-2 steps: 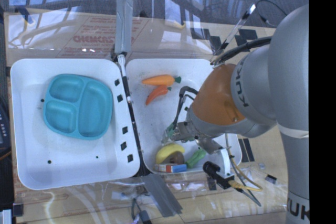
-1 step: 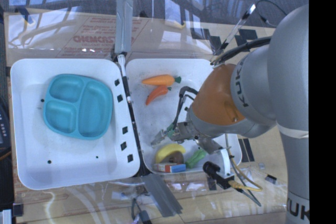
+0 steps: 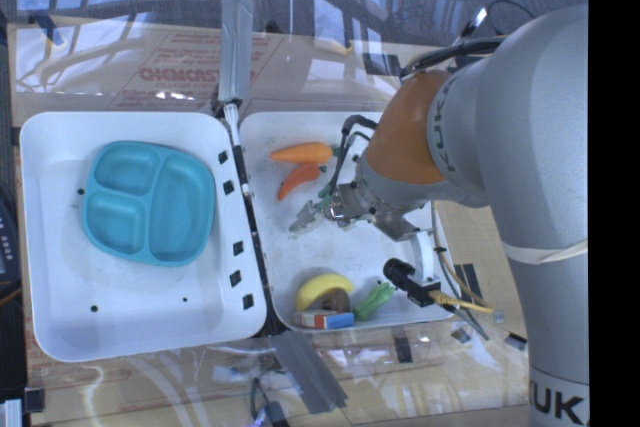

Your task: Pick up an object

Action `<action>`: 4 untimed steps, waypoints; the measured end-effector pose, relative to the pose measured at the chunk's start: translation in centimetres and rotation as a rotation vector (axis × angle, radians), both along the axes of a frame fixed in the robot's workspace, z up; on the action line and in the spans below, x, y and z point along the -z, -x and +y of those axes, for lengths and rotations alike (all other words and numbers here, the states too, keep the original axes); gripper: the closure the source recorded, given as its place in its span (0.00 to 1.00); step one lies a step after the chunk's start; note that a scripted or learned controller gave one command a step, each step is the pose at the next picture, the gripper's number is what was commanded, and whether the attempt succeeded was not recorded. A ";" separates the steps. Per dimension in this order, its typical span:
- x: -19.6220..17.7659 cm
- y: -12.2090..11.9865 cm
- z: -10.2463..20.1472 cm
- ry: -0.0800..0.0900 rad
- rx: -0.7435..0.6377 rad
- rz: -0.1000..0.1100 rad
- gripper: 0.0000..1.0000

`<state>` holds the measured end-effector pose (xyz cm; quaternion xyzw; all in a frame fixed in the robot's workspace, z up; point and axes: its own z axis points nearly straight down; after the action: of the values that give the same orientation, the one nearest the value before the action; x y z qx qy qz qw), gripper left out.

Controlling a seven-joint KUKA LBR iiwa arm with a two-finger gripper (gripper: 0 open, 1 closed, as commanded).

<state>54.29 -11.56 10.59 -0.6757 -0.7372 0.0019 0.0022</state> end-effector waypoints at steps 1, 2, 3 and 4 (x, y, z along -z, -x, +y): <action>-0.2 -10.7 -3.2 -0.001 -0.138 -0.003 0.00; 1.8 -11.1 1.1 -0.003 -0.217 0.009 0.00; 0.9 -11.2 1.2 -0.002 -0.224 0.008 1.00; -8.6 -11.5 7.1 0.000 -0.099 -0.005 1.00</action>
<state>65.79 -4.44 19.19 -0.6383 -0.7698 0.0002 0.0001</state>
